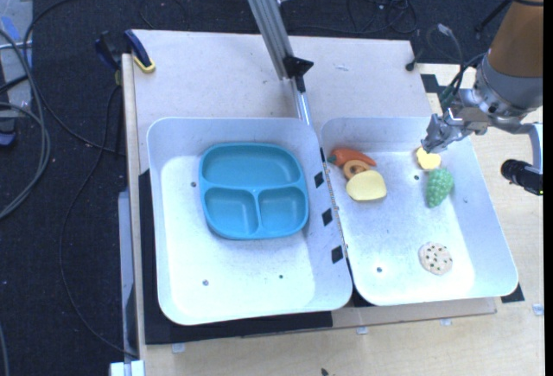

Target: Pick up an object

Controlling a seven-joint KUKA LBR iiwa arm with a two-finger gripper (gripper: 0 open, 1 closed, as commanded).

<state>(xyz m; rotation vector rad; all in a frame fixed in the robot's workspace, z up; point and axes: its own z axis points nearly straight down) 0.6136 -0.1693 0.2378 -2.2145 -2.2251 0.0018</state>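
Observation:
The right bin (484, 232) holds several toy foods. A small yellow piece (428, 160) lies near its far right side, with a green broccoli-like piece (439, 186) just in front of it. A yellow potato-shaped piece (366, 186) rests against an orange piece (352, 162) near the bin's left wall. A speckled cookie (435, 258) lies toward the front. My gripper (435, 141) hangs directly over the small yellow piece, its tips just above or touching it. The tips look close together, and the gap between them is too small to read.
A blue divided tray (254, 190) sits in the left bin (173, 279). A slanted metal pole (263, 3) crosses the back of the bench toward the seam between the bins. Cables lie on the dark floor behind and to the left.

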